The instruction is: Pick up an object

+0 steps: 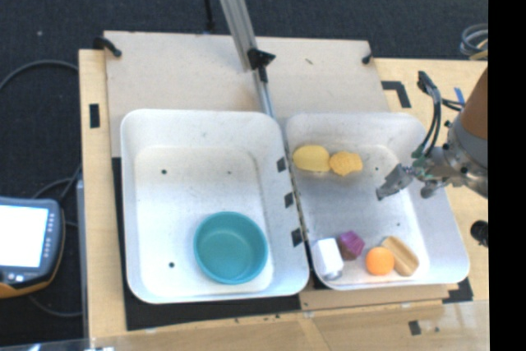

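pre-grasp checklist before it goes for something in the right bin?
1. Gripper holds nothing: ok, nothing seen between its fingers.
2. Gripper over the right bin: ok, above bare floor near its right side.
3. Targets in view: ok, two yellow pieces at the back; white block, purple piece, orange ball, tan piece in front.
4. Front group spaced for the fingers: not ok, tightly clustered.
5. Finger opening: cannot tell.
6. Teal bowl out of the way: ok, in the left bin.

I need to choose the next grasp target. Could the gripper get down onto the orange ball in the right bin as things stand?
Probably yes. The orange ball lies open from above, though a tan piece touches its right side and may crowd one finger. The gripper hangs above it in the view, over the right bin.
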Motion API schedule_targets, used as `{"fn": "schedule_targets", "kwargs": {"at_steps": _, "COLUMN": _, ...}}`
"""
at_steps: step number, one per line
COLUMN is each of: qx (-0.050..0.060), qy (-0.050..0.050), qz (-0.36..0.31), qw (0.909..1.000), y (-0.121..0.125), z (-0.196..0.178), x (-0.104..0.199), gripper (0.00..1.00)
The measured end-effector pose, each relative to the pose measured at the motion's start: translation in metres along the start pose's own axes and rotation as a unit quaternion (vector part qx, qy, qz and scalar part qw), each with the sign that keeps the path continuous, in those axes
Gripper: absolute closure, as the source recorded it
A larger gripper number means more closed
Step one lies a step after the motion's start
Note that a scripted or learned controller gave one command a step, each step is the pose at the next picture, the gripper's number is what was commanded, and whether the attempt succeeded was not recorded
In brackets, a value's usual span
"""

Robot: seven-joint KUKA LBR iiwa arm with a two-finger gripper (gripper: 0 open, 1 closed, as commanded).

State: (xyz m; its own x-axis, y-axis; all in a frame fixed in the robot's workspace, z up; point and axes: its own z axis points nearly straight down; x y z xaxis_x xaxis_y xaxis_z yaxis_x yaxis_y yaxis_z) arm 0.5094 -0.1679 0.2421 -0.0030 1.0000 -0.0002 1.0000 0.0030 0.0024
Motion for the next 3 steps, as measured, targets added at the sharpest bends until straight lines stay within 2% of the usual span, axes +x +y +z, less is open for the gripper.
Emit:
{"fn": "schedule_targets", "kwargs": {"at_steps": 1, "qx": 0.000, "qy": 0.000, "qz": 0.001, "qw": 1.0000, "y": 0.000, "z": 0.000, "x": 0.000, "gripper": 0.00}}
{"fn": "schedule_targets", "kwargs": {"at_steps": 2, "qx": 0.002, "qy": 0.000, "qz": 0.002, "qw": 1.0000, "y": -0.007, "z": 0.045, "x": -0.002, "gripper": 0.00}}
{"fn": "schedule_targets", "kwargs": {"at_steps": 3, "qx": 0.004, "qy": 0.000, "qz": 0.002, "qw": 1.0000, "y": -0.008, "z": 0.108, "x": -0.005, "gripper": 0.00}}
